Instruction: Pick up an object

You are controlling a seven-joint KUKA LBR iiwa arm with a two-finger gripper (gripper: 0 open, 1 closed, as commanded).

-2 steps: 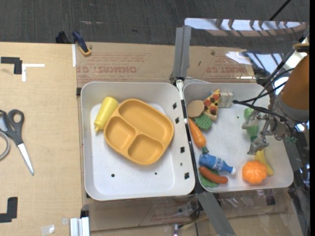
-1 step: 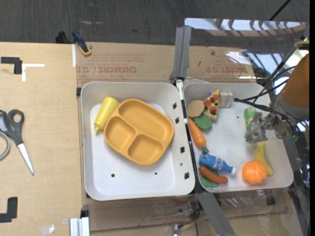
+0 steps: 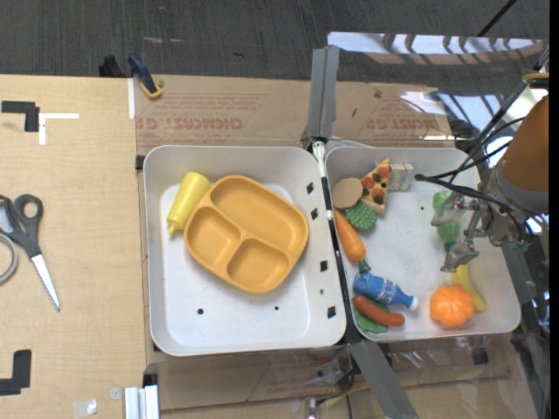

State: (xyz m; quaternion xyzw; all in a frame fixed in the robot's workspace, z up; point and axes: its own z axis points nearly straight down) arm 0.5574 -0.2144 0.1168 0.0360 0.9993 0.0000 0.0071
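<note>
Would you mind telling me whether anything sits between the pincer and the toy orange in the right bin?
Yes, a yellow banana lies directly between them. The pincer hangs over the right bin near its right side, and the orange sits below it toward the bin's front edge. The banana's lower end touches the orange's top.

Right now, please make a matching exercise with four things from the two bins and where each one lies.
Things:
1. yellow bottle
2. orange
3. pizza slice
4. blue bottle

Places:
A. right bin, front right corner
B. left bin, beside the orange tray
C. right bin, front left, by the carrot
D. right bin, near the back wall

Pairs: 1-B, 2-A, 3-D, 4-C
</note>
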